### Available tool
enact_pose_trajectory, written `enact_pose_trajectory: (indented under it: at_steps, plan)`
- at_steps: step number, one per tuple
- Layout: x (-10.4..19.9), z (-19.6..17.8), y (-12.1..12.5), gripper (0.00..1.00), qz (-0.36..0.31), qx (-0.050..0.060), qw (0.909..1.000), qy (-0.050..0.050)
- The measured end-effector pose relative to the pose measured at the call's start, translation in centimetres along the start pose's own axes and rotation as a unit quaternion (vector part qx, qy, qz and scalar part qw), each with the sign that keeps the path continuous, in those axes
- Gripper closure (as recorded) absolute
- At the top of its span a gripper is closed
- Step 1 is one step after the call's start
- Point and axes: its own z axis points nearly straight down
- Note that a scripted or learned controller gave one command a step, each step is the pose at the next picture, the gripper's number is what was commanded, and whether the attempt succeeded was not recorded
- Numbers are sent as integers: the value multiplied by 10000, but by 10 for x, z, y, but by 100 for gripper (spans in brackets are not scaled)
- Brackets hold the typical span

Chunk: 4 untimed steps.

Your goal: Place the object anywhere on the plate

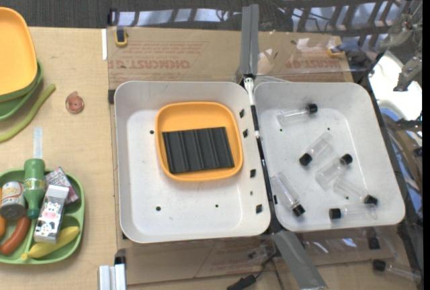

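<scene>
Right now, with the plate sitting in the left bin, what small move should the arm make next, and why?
Probably reach down over the right bin to one clear vial. Several capped vials lie scattered there, while the orange plate in the left bin carries just a dark ribbed mat.

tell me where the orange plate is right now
The orange plate sits in the left bin, toward its far side, with a dark ribbed block on it.

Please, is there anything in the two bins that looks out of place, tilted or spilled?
Nothing stands out. The orange plate sits flat in the left bin, with a dark ridged pad on it. The clear vials lie scattered on their sides in the right bin, none broken.
</scene>
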Motion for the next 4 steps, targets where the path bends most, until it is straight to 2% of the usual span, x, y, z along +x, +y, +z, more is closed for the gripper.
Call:
enact_pose_trajectory:
  at_steps: [1,2,3,4]
  plan:
    - [-18,61,0,0,-1586,-4,9873,-3]
    - [-18,41,0,0,-3208,1,9472,-16]
    - [-18,23,0,0,-4788,-2,8779,-16]
    - [-19,2,0,0,-6259,-6,7799,-16]
